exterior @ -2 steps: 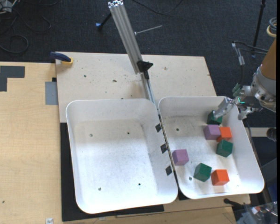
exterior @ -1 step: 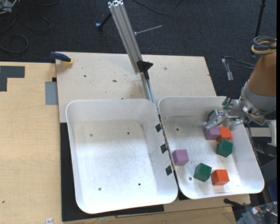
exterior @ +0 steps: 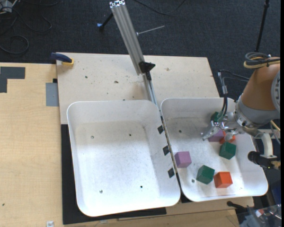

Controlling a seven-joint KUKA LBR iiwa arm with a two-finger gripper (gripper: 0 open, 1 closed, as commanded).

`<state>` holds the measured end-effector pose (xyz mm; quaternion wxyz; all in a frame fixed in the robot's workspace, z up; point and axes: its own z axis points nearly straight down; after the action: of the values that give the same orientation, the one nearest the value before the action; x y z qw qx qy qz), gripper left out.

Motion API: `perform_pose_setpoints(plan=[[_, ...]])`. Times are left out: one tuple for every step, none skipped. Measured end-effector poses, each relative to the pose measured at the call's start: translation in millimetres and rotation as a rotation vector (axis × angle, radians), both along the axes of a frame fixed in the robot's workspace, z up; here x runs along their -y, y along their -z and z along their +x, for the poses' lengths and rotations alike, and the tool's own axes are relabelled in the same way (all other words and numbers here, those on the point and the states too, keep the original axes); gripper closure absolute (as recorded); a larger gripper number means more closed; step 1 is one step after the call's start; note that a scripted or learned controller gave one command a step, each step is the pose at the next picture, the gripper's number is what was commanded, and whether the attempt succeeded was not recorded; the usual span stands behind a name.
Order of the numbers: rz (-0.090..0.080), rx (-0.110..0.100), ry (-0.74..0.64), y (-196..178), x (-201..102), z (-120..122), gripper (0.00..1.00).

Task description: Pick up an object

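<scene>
The grey arm's end effector (exterior: pixel 217 130) is lowered into the right shallow white plastic bin (exterior: pixel 189 110), over a small mauve block (exterior: pixel 217 136) beside a dark green cube (exterior: pixel 227 150), apparently to grasp; its grip state cannot be told; nothing looks lifted.

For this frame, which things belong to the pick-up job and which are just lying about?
Job:
gripper
purple cube
green cube
orange cube
second green cube
right bin

Lying about:
left bin
aluminium rail
blue-and-yellow clamp
</scene>
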<state>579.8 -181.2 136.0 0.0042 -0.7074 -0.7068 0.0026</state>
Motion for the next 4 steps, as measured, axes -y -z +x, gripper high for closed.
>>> perform_pose_setpoints(plan=[[-0.002,0.031,-0.003,18.0,-2.3,8.4,0.0],[0.001,0.028,0.001,10.2,-2.6,7.9,1.0],[-0.003,0.01,-0.001,-32.3,1.4,6.7,1.0],[-0.003,0.012,-0.002,-80.5,2.5,7.2,1.0]])
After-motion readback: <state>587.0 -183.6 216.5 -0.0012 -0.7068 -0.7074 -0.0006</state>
